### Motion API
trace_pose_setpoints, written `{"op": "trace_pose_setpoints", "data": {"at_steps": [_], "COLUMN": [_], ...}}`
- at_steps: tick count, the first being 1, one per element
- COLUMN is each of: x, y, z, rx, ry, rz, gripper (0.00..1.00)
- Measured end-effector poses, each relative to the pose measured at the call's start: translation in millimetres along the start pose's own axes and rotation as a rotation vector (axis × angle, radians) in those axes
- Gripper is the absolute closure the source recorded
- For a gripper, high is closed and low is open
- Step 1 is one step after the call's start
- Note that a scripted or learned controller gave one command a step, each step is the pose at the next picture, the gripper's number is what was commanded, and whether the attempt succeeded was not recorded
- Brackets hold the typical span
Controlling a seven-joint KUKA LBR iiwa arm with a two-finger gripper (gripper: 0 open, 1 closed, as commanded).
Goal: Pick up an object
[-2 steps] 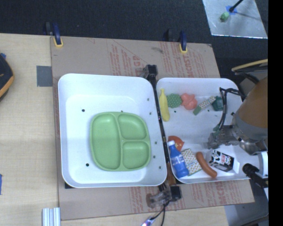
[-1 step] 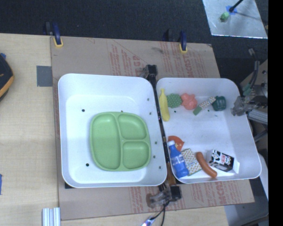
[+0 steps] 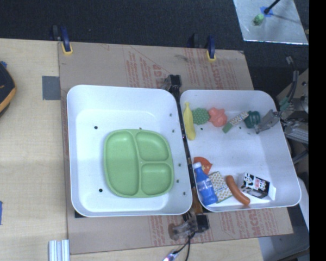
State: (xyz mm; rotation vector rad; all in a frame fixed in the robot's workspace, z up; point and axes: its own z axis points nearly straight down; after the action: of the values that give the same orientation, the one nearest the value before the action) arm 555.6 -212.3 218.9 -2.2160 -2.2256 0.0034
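— Where's the gripper (image 3: 267, 119) just now?

— Over the far right part of the right bin (image 3: 282, 145), low, its grey tip just beside a dark green toy (image 3: 252, 118). Whether it's pinched or spread, I cannot tell from here.

— Holding anything?

— Nothing I can see in it. The pieces all lie in that bin: a yellow banana (image 3: 188, 122) along the left wall, a green lump (image 3: 200, 116) and a pink one (image 3: 218, 116) next to it. Nearer us, a blue bottle (image 3: 204, 186), a sausage (image 3: 237, 191) and a small black-and-white carton (image 3: 255, 185).

— And the left bin (image 3: 76, 145)?

— 1 green plate (image 3: 138, 163) with 3 compartments, lying flat.
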Motion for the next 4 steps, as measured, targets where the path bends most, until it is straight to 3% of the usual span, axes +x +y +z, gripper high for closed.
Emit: {"op": "trace_pose_setpoints", "data": {"at_steps": [1, 2, 3, 4], "x": [1, 0, -1, 34], "y": [63, 101, 101, 30], "z": [128, 126, 116, 38], "rx": [0.004, 0.001, 0.003, 0.0], "ry": [0.002, 0.001, -0.001, 0.001], "rz": [-0.002, 0.0, -0.005, 0.001], "gripper": [0.0, 0.0, 1.0, 1.0]}}
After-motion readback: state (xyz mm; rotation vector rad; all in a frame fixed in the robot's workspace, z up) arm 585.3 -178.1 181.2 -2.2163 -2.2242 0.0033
